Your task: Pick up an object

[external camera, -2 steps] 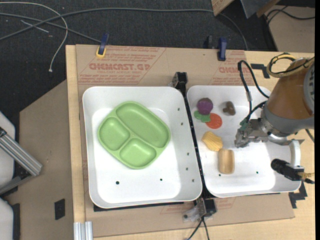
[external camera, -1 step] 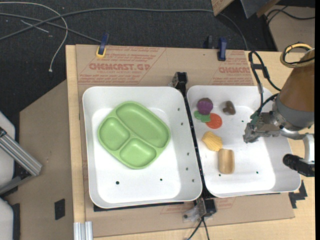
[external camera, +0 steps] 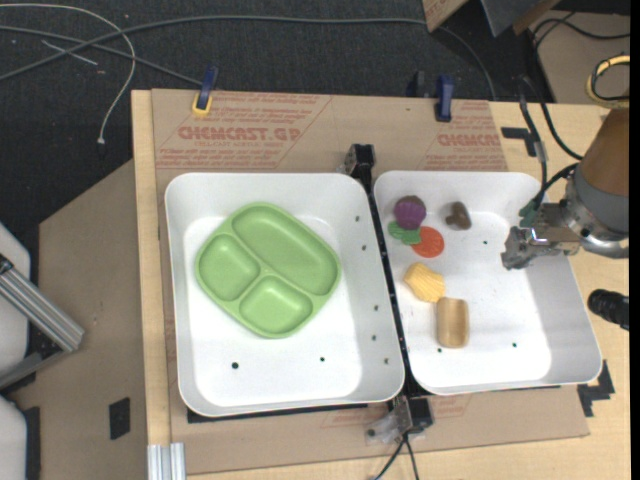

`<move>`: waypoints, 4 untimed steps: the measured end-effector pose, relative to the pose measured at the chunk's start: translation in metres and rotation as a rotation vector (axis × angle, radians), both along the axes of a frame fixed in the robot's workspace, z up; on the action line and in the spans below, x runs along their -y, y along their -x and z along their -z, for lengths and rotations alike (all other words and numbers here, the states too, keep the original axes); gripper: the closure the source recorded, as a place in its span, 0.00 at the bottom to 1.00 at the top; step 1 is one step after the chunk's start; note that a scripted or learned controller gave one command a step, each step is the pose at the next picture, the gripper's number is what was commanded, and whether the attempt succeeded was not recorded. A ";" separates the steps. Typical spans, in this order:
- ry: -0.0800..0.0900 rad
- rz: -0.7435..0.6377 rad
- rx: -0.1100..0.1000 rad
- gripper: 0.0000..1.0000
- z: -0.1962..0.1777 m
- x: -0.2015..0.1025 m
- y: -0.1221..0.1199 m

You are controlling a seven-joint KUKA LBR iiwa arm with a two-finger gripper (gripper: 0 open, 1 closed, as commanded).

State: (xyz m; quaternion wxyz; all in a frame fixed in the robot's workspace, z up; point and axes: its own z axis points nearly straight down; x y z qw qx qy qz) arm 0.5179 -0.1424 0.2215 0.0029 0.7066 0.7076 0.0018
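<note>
Whether the tool (external camera: 517, 251) was open or closed could not be told; hovering at the right white bin's (external camera: 560, 358) edge, it would best descend squarely over the small brown lumpy object (external camera: 457, 215) just leftward.

The brown protective sheet (external camera: 300, 128) covering the bench board carries repeated red print. Behind the left bin (external camera: 190, 268) it reads "CHEMCAST GP" in outlined capitals, with a line of smaller red text beneath, too fine to read. Behind the right bin (external camera: 570, 298) the same mark recurs, partly legible as "CHEMCAST". No other lettering is readable.
</note>
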 end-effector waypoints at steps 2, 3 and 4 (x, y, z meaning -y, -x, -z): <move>-0.005 -0.004 -0.010 1.00 0.005 -0.100 0.023; -0.004 -0.006 -0.005 1.00 -0.008 -0.154 0.026; -0.004 -0.005 -0.011 1.00 0.003 -0.212 0.028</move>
